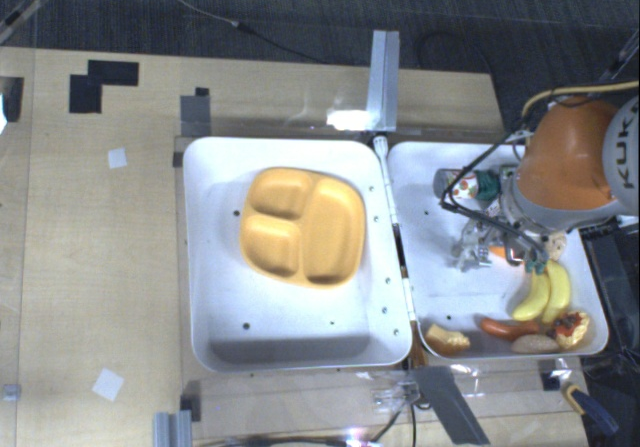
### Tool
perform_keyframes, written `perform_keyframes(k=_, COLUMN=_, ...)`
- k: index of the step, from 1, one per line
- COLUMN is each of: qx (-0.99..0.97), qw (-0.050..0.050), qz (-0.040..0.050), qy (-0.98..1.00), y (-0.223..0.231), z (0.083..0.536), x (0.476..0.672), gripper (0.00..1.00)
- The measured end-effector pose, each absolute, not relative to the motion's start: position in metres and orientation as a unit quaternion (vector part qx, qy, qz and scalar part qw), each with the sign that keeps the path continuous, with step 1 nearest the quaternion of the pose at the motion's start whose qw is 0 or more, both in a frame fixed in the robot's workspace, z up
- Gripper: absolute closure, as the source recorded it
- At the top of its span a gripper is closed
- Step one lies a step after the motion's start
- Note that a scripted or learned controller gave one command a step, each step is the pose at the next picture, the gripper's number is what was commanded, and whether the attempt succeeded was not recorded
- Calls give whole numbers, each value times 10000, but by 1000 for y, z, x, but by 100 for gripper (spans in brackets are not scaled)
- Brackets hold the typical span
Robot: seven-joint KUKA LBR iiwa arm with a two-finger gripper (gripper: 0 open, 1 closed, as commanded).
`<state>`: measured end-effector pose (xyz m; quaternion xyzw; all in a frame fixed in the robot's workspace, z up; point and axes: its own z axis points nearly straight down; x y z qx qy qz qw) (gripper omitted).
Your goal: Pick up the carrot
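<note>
My two-finger metal gripper (478,253) is down inside the shallow white right-hand bin (430,225), below the orange band above my wrist (568,167). A small orange piece, which I judge to be the carrot (499,254), sits directly at the fingertips, toward the right side of the finger cluster. At this slant I cannot tell whether the fingers are spread, pressed together, or pinching it, so I do not claim a hold.

Key relation: the carrot lies touching or just beside the fingertips, on the side toward my own arm. So little of it shows that its long axis cannot be read. Any correction should therefore be slight and toward the arm side, not a fresh approach.

Nearby items in the same bin: a yellow plastic banana pair (541,293) just below and right of the carrot, a reddish-brown sausage-shaped toy (502,327) along the lower wall, and a tan bread-like piece (448,339) in the lower left corner. The banana is the nearest risk of an unintended catch.

The yellow three-compartment plastic tray (303,226) sits in the shallow white left-hand bin (215,315), well apart from the work.
</note>
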<state>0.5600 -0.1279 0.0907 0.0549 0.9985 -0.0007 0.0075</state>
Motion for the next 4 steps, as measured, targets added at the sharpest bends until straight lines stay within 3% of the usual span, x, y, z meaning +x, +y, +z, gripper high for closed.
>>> perform_keyframes(k=1, qx=1969, qw=102, qz=7, qy=9804, y=-150, z=91, x=525, gripper=100)
perform_keyframes(k=2, qx=738, qw=128, qz=-15, qy=9972, y=-108, z=92, x=494, gripper=100)
perform_keyframes(k=3, qx=-1268, qw=116, qz=-30, qy=9919, y=-137, z=92, x=494, gripper=100)
perform_keyframes(k=4, qx=-1096, qw=93, qz=0, qy=9939, y=-45, z=190, x=514, gripper=100)
